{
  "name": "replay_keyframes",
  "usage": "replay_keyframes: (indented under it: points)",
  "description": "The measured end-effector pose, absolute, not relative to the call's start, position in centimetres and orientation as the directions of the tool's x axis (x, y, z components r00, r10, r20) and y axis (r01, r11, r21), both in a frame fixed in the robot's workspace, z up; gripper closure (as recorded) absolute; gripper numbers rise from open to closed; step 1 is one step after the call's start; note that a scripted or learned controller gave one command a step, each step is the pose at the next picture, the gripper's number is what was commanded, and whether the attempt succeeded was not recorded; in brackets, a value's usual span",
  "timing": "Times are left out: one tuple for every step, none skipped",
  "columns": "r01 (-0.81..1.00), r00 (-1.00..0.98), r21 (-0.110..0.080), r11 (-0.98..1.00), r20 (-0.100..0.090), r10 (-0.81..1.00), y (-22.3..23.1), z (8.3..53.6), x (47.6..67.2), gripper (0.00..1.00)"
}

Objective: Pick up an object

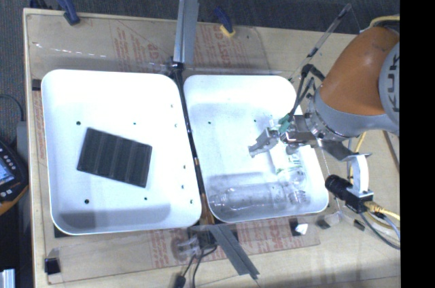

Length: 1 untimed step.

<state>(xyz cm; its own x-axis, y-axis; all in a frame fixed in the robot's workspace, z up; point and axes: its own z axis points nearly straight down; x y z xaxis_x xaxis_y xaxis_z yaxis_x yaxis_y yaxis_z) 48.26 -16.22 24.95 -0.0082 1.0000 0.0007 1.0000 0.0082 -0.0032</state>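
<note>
- From the overhead camera I see the bench (41,35) with two shallow white bins side by side, the left bin (61,86) and the right bin (204,93), their inner rims nearly touching
- In the left bin a dark ribbed flat panel (114,157) lies slightly tilted, in the near-left part of the floor, apart from all four walls
- In the right bin a clear plastic bottle (255,197) lies on its side along the near wall, its length running left to right
- Another clear, crumpled-looking piece (293,168) sits just above the bottle's right end, close to the right wall; I cannot tell exactly what it is
- The arm (357,76) comes in from the right, its orange band over the right bin's far-right corner
- The gripper (266,142) hangs over the middle-right of the right bin, above and apart from the bottle
- I cannot tell whether the fingers are spread or closed; the grey parts there blur against the white floor, and I see nothing clearly between them
- A grey metal bar (185,28) stands at the far edge between the bins, and another one (234,254) lies at the near edge
- Blue clamps (67,7) sit on the far edge of the bench, and cables (380,219) trail near the right bin's near-right corner
</note>
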Motion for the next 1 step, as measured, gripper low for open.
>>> replay_keyframes:
  points:
    - [1.0,0.007,-0.004,-0.006,0.001,1.0,-18.4,22.02,50.27,0.0]
